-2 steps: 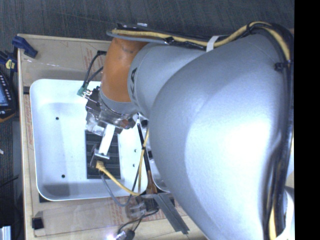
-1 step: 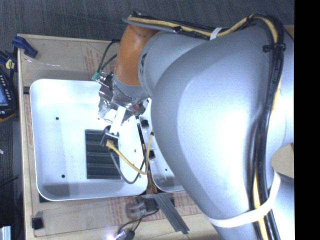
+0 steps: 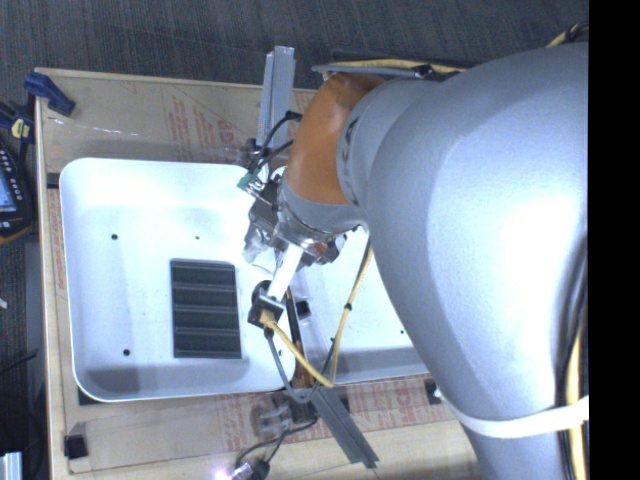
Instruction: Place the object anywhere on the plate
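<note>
Camera view from above: the grey arm (image 3: 480,228) takes up the whole right side and reaches leftward. Its orange band (image 3: 320,153) sits over the gap between the two bins. The bench (image 3: 150,430) under them is pale brown.

The left bin (image 3: 90,183) is in full sight, white and shallow. Most of the right bin (image 3: 375,366) is hidden under the arm, apart from a strip of floor and its near rim.

A dark ribbed plate (image 3: 206,308) lies flat on the left bin's floor, in the near half and toward the right wall. The gripper (image 3: 265,243) hangs over that bin's right edge, near the plate's far right corner but apart from it. Whether it is clenched, released or holding anything cannot be told.

A small dark piece (image 3: 300,310) lies in the right bin beside its left wall, too small to identify.
</note>
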Robot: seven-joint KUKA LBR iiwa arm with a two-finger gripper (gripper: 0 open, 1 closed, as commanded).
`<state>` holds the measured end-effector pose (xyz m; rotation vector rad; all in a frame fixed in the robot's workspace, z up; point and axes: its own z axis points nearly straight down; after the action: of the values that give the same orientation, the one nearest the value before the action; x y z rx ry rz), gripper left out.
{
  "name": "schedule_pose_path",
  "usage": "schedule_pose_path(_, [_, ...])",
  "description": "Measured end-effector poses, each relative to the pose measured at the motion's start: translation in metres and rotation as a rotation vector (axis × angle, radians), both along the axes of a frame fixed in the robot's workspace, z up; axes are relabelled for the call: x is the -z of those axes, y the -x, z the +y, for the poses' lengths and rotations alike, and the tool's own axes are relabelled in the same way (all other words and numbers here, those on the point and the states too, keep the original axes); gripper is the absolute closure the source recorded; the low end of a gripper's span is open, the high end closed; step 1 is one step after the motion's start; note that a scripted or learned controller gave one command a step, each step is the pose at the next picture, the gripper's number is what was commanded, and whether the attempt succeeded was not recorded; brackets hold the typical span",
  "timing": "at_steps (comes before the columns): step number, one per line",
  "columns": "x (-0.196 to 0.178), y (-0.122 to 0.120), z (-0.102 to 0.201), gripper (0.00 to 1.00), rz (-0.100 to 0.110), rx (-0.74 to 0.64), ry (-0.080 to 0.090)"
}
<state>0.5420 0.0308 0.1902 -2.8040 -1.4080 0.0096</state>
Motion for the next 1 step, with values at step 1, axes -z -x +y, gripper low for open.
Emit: schedule_pose_path(1, [0.0003,-0.0994,0.0271,1.00,-0.002,0.005,-0.001])
